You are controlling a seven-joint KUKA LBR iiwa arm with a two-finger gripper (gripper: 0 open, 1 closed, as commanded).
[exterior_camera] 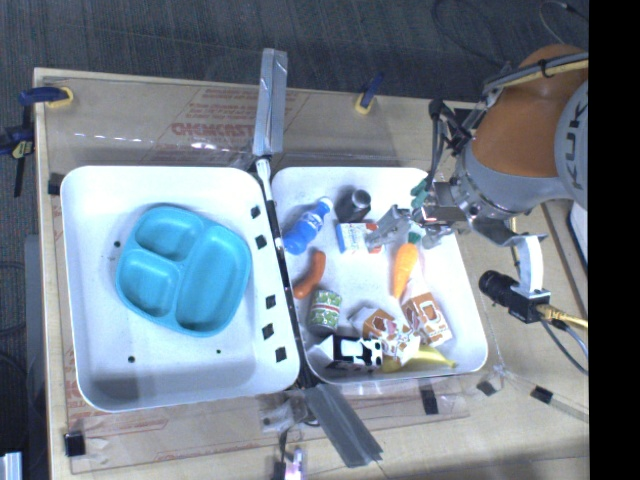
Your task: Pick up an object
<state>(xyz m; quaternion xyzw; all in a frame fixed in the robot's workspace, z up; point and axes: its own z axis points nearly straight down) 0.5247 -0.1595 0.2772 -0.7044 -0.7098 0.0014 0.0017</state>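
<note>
From the camera above the bench, two white bins are seen side by side. The left bin [90, 358] holds a blue compartment plate [185, 268], lying flat near the middle. The right bin [470, 313] is crowded with small things: a blue bottle [306, 226] lies tilted near the dividing wall, a black round object [352, 205] sits just beyond it, and a red-orange sausage [311, 273] lies aslant below the bottle. A green can [324, 310] is placed just beside the sausage's lower end. An orange carrot [403, 267] is laid upright in the picture, right of centre. Two brown snack packets [405, 323] are seen below the carrot, with a black-and-white toy [355, 351] and a yellow banana [432, 360] at the bin's near edge.

The gripper [395, 226] is lowered into the right bin, just above the carrot's top and beside a small white box [352, 236]. How far it is open cannot be told, and nothing is seen to be held by it.
</note>
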